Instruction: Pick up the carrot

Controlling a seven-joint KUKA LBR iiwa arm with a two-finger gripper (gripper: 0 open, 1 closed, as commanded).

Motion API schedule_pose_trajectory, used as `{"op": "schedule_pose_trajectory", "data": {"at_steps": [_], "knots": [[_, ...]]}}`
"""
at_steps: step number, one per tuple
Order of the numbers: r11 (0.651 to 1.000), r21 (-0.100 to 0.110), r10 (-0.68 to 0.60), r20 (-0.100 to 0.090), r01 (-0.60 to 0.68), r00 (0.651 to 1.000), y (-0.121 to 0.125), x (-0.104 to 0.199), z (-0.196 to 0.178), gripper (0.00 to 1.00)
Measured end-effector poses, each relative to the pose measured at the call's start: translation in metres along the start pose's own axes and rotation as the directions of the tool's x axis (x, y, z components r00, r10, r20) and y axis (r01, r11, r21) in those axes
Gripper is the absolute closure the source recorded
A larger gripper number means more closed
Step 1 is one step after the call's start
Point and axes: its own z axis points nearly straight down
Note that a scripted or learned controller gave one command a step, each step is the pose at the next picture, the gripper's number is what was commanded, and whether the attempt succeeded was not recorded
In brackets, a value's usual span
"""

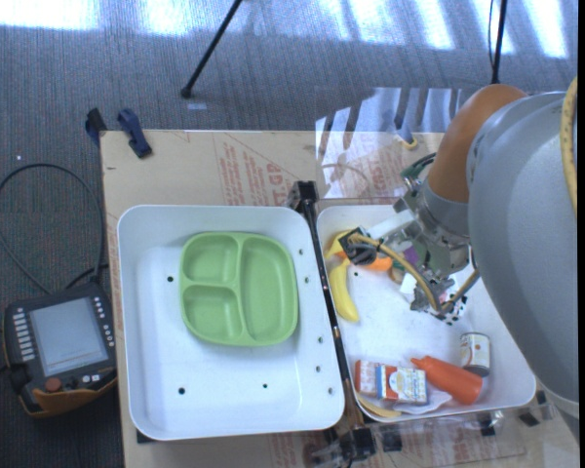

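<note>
While hand hangs low in right bin, finger spread unreadable; carrot lies apart.

Grey arm reaching from right, gripper pointing down

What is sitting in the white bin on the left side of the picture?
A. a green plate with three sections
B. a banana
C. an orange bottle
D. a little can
A: the green plate with three sections lies in the left bin, while the banana, little can and orange bottle lie in the right bin.
</note>
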Motion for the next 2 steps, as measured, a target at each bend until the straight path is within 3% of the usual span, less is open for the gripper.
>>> {"op": "schedule_pose_trajectory", "data": {"at_steps": [1, 2], "knots": [[1.0, 0.006, -0.004, 0.011, 0.004, 1.0, 0.033, -0.026, 0.105, 0.0], [1.0, 0.003, 0.026, 0.008, -0.026, 1.0, 0.045, 0.029, 0.104, 0.0]]}}
